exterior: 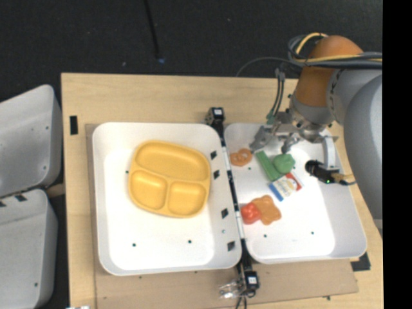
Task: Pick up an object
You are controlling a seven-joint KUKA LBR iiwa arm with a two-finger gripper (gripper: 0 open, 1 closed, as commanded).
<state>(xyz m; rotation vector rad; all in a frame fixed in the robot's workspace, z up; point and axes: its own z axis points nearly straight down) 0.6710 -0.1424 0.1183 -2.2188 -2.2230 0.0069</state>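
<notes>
A yellow divided plate (170, 177) is lying in the left bin (109, 237), about in its middle, with its one long compartment toward the far side and two smaller ones toward the near side. Taking that plate as the marker: the wooden tabletop (77, 102) is showing around both bins, and the right bin (322, 237) is sitting just to the plate's right, past the row of black clips where the two bins are meeting. Nearest the plate on that side, a small orange piece (241, 158) is lying just over the divide, level with the plate's far half. Below it, level with the plate's near edge, a red piece (249, 214) is touching an orange lumpy toy (267, 209). Farther right, a green object (277, 163) is lying tilted, with a small red, white and blue packet (286, 186) just below it. The gripper (281, 135) is hanging directly above the green object's far end, well right of the plate, its fingers (288, 145) blurring into the wrist, so I cannot tell whether they are spread or pinching anything
</notes>
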